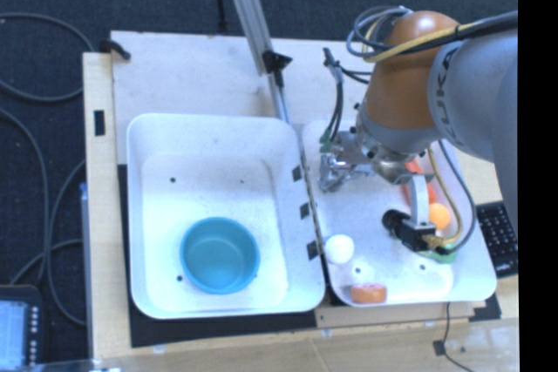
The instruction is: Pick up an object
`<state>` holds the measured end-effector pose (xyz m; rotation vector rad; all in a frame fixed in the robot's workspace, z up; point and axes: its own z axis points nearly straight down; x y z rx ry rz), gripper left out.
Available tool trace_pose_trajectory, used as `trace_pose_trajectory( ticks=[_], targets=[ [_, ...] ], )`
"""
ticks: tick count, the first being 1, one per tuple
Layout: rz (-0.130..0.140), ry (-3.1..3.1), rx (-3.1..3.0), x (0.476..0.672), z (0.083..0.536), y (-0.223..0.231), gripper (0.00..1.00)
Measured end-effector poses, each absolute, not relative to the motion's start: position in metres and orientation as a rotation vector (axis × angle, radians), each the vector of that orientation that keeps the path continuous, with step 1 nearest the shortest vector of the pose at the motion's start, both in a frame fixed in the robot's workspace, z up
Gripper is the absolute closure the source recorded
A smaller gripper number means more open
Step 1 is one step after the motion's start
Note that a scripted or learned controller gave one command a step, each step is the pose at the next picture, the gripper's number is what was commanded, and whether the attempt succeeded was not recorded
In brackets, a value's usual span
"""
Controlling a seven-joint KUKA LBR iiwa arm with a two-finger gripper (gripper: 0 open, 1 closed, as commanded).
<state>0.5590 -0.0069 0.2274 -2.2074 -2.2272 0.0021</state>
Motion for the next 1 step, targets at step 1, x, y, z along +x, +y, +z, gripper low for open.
trace_pose_trajectory(
  ticks=[1],
  targets=[
    [-0.005, -2.232, -2.207, 0.5578, 0.2358, 0.0489, 1.0]
  ],
)
